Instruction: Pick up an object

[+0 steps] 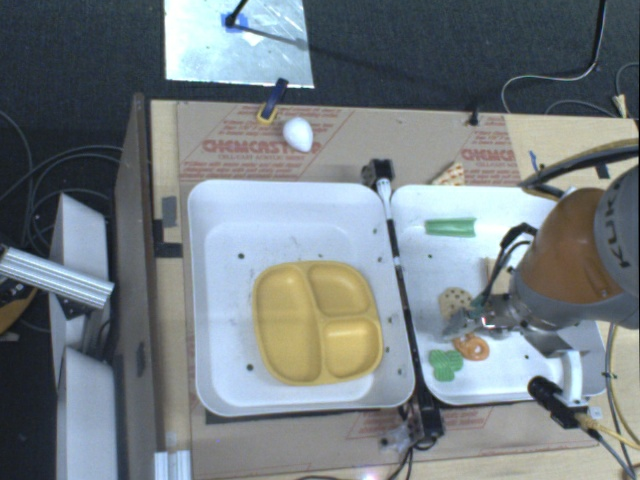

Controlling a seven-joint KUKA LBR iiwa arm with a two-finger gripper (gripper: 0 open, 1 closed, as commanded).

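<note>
I hover the gripper (466, 318) low in the right bin (500, 393); can't tell its state. Orange ring (470, 347) lies just below it: light, stiff, prob. slippery. I'd pinch across its rim.

the scene was evenly and fairly brightly lit from above, with no hard shadows. the two white bins (300, 208) were the brightest parts and looked close to washed out, their walls losing detail. a foil sheet (240, 28) at the top gave off a dull grey sheen with soft glare patches. the yellow tray (318, 320) showed faint highlights along its ridges and a thin shadow under its rim. the dark floor (60, 48) swallowed detail, so cables there read poorly. the arm (580, 258) cast a weak shadow on the right bin. the picture was low in resolution and slightly soft overall, and small items in the right bin looked blurred and grainy.
</note>
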